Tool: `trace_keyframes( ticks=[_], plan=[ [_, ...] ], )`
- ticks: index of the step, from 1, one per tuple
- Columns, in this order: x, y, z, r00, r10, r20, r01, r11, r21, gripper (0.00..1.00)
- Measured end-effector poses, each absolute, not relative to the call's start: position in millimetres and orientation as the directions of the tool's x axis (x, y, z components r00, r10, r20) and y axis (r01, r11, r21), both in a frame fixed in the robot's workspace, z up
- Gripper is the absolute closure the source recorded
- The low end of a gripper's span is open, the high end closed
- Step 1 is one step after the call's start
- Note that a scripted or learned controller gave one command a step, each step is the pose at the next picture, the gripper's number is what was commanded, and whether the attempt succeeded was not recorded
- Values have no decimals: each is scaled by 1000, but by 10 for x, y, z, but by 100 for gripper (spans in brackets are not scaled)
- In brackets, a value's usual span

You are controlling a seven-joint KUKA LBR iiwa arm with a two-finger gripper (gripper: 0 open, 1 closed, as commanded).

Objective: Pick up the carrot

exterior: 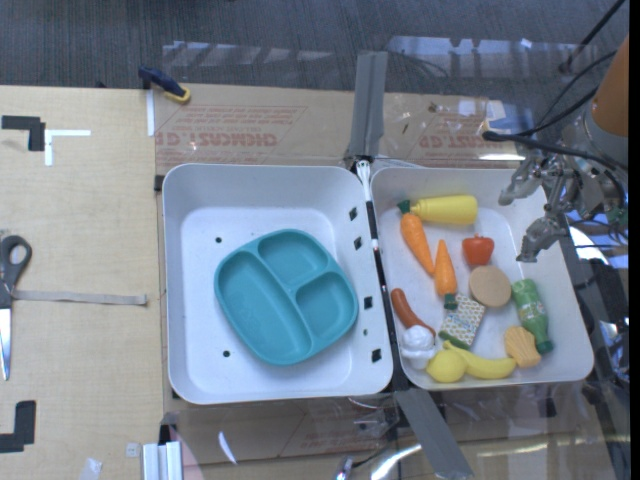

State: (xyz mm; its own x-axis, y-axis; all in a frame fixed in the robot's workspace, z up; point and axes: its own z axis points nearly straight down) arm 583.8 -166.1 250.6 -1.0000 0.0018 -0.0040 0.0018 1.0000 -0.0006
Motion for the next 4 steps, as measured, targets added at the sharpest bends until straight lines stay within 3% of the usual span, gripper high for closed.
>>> trace_keyframes(
  ticks=[1, 2, 3, 4],
  plan=[
    [6014, -1127, 1802, -999, -38, -4, -38, 999, 0, 0],
    [5970, -1150, 931, -998, 55, -4, 55, 999, 0, 0],
    [6011, -925, 931, -957, 292, -4, 292, 957, 0, 0],
    [6030, -918, 1038, -958, 288, -10, 288, 958, 0, 100]
  ],
)
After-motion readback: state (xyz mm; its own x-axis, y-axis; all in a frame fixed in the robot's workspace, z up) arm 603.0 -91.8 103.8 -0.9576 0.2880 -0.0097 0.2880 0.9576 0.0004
